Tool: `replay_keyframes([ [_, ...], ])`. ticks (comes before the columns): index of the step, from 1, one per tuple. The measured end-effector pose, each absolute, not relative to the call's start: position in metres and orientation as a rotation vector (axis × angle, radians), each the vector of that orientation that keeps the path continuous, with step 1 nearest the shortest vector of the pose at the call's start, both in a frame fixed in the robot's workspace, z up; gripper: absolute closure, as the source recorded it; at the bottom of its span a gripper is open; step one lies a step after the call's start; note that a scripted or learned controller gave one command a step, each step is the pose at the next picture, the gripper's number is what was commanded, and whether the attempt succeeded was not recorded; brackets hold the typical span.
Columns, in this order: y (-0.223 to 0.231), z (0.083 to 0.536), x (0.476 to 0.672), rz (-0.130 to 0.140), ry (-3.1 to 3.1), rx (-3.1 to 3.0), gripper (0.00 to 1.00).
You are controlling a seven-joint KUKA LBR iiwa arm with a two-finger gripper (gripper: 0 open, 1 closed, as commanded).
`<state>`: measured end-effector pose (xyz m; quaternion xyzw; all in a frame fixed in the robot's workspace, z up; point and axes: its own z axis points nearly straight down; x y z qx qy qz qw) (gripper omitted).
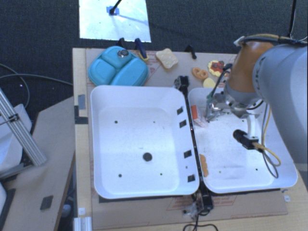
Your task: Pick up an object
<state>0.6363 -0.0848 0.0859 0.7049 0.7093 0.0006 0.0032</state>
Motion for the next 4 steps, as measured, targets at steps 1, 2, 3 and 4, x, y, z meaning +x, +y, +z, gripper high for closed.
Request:
replay_keyframes([
  [1,-0.084,0.087,0.571,0.008,2.217,2.217,1.0],
  [2,-0.01,0.191,0.584,0.016,2.229,2.204,1.0],
  [3,-0.087,0.185,0.577,0.001,2.214,2.224,1.0],
  [4,-0.033,0.185,0.639,0.009,2.228,2.208,1.0],
])
